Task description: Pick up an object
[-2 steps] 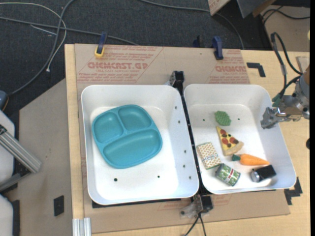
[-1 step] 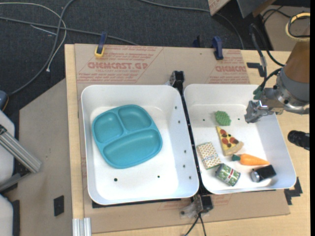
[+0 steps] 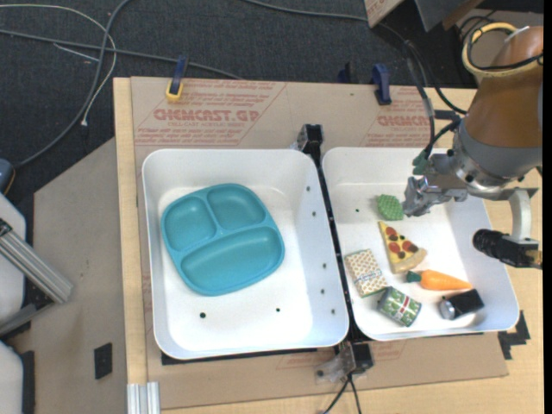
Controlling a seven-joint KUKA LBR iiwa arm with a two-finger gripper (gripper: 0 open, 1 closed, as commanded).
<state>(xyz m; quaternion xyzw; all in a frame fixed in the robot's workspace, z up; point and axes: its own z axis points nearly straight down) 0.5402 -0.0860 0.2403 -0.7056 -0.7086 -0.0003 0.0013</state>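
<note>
I see gripper (image 3: 417, 198) low in right bin (image 3: 345, 175), just beside green piece (image 3: 389, 206). Can't tell finger spread or any hold. Pizza slice (image 3: 400, 247), carrot (image 3: 441, 279) nearby. Blue tray (image 3: 223, 237) in left bin (image 3: 159, 257).

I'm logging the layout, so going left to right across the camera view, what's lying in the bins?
Teal divided plate → checkered packet → green can → carrot → black cylinder. The pizza slice and green piece overlap others sideways, so they're skipped.

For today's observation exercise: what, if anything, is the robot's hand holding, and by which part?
Nothing shows between its fingers. The hand hovers in the right bin, just beside the small green item, which lies on the bin floor.
</note>
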